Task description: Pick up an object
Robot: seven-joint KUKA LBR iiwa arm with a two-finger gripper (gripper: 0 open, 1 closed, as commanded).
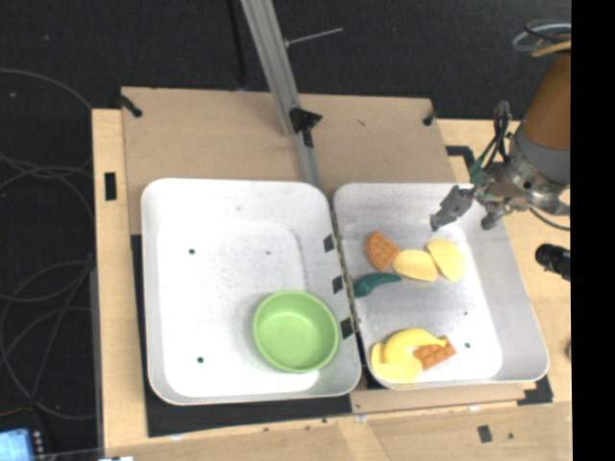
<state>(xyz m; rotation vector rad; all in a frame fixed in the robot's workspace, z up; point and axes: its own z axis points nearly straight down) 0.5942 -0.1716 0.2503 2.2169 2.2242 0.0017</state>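
At the bottom of the frame, the right bin (500,286) holds a yellow piece with a small orange waffle-like bit (411,353) on it at its lower edge, while a green bowl (296,329) sits in the lower right part of the left bin (192,257). Higher in the right bin lie a teal piece (373,282), an orange waffle (381,251) and two pale yellow pieces (430,261), touching each other. The jaws (468,209) hang spread apart and holding nothing, just above and to the right of those yellow pieces, near the bin's upper right edge.
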